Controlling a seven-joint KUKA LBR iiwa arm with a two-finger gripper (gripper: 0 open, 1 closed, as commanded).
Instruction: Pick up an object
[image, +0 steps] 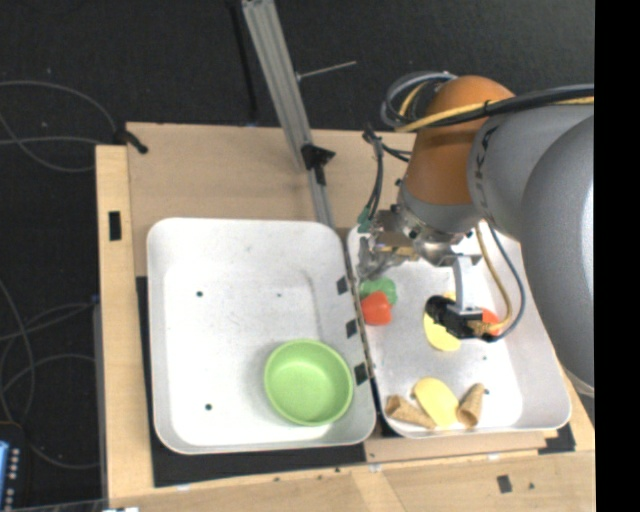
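Observation:
My gripper (373, 262) hangs over the left edge of the right bin (535, 385), near the wall between the two bins. Directly below it lies a red round toy with a green top (377, 305), on the bin floor; from this angle I cannot tell whether the two touch. Also in the right bin are a yellow piece (440, 337) in the middle, a small orange piece (489, 320) to its right, and a pale yellow piece (433, 398) between two brown cones (405, 409) (471, 403) at the front.
A green bowl (308, 381) sits in the front right corner of the left bin (200, 260). A slanted metal rail (285, 95) rises behind the bins. The arm's grey and orange body covers the back right of the right bin.

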